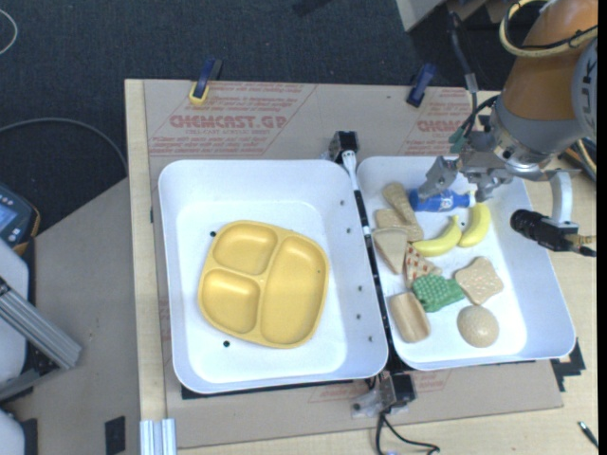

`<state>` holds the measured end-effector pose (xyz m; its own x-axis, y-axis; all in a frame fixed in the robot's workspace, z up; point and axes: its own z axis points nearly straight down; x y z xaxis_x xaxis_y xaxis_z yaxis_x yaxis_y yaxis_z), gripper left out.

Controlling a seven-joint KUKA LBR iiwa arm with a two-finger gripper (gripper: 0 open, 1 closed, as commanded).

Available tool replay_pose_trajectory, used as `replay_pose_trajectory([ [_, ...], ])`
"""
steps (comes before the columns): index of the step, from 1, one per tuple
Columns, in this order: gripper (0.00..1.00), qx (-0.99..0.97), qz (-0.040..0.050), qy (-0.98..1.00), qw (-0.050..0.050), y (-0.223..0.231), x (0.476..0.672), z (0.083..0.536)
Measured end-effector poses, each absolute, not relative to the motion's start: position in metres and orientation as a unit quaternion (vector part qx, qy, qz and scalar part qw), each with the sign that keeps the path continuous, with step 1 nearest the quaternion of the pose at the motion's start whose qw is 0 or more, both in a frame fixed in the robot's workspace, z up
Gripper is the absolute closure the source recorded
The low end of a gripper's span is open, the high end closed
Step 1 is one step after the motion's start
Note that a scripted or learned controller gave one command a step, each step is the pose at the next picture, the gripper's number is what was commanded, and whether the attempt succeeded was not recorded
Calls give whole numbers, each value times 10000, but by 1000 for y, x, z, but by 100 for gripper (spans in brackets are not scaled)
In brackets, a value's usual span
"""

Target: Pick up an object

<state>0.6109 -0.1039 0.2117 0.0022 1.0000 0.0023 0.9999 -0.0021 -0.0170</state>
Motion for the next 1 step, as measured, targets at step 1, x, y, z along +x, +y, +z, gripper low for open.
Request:
replay_pose_trajectory([
  [1, 0, -7071, 3, -7071, 11, -104, 613, 221],
])
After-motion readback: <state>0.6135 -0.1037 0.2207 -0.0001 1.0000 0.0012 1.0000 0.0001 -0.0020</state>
